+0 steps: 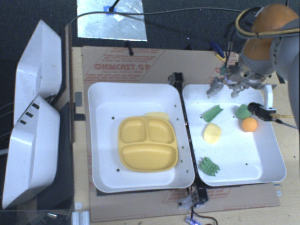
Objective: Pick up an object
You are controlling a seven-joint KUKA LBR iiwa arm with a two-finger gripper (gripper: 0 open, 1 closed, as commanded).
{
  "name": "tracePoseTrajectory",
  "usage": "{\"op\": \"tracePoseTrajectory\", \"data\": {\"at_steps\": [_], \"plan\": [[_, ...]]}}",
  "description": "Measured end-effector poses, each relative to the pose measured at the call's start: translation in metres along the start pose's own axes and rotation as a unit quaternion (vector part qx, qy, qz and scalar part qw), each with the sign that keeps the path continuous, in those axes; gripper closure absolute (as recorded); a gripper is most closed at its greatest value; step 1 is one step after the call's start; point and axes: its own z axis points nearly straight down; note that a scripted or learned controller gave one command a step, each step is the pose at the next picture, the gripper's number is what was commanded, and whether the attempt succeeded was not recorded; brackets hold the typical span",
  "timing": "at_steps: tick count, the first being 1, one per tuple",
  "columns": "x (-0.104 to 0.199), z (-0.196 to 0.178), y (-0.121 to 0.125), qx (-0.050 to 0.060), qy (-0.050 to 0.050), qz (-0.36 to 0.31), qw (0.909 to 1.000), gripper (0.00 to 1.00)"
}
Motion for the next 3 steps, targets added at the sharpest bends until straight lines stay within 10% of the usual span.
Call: {"op": "tracePoseTrajectory", "data": {"at_steps": [1, 3], "plan": [[0.000, -0.006, 0.002, -0.005, 0.000, 0.000, 1.0000, 0.00], [0.010, 0.095, 0.005, -0.003, 0.000, -0.001, 1.0000, 0.00]]}}
